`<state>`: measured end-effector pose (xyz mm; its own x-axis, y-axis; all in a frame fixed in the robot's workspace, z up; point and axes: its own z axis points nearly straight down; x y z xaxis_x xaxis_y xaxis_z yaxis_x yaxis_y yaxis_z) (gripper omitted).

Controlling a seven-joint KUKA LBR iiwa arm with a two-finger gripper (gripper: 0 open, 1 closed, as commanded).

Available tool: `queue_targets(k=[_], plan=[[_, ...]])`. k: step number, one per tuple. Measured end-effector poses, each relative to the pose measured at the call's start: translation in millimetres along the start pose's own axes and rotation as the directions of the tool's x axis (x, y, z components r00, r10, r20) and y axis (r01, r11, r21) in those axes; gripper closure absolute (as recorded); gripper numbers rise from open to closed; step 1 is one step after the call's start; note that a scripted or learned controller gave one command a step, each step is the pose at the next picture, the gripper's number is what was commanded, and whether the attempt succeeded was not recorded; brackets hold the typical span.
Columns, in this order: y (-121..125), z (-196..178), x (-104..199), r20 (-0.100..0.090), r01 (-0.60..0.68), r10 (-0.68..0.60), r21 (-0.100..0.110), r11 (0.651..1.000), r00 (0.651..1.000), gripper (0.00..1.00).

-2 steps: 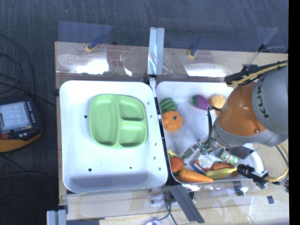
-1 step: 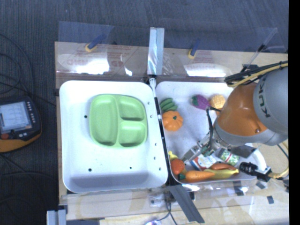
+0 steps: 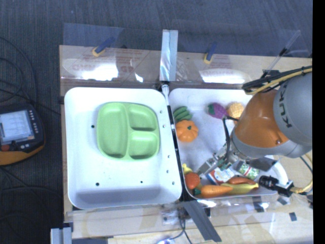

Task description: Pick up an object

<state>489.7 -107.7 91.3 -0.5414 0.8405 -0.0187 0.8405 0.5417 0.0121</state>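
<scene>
We locate the hand in the lower middle of the right bin, below the arm's orange band and grey wrist. We cannot tell its state: the metal parts are small and partly covered by the wrist, so we leave it undetermined. We see nothing clearly gripped.

The candidate things lie in a row along the lower edge of the right bin. The carrot lies just below the hand, with its long axis running left to right across the frame, roughly parallel to the bin's lower wall. A red tomato sits at the carrot's left end, toward the lower left of the hand. A yellow banana continues the row to the right.

We judge the carrot the nearest target: it lies below and slightly left of the hand, near but apart. A grasp across its short axis calls for closing along the frame's up-down direction.

The orange pumpkin stands well apart, to the upper left. The green tray occupies the left bin on the worktop.
</scene>
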Motion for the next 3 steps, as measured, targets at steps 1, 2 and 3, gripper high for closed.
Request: queue_targets(k=[1,2,3], plan=[[0.7,0.0,1.3,0.000,0.004,-0.004,0.000,1.000,1.000,0.00],[2.0,-0.1,1.8,-0.001,0.156,-0.156,-0.002,0.988,0.988,0.00],[0.5,0.0,0.0,-0.003,0.344,-0.344,-0.003,0.939,0.939,0.00]])
